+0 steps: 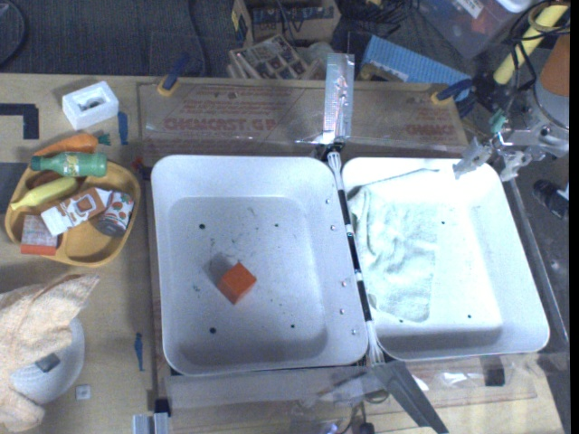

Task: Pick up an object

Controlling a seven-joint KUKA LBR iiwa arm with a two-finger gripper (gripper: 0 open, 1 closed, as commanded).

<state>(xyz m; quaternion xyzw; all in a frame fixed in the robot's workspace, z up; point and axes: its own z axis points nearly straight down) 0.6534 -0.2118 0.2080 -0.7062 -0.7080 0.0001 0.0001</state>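
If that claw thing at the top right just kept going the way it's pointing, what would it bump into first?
Probably the far corner of the right bin, near the white cloth's upper edge. The gripper seems to point down and leftward there, though depth is unclear from this view.

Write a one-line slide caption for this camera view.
Orange block lies in the left bin, a white cloth in the right bin; the tool hovers at the right bin's far corner.

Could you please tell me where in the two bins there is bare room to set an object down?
The left bin is bare all round the orange block near its middle. In the right bin, a white cloth covers the left half; the floor between the cloth and the right rim is bare. The gripper crowds that bin's top right corner.
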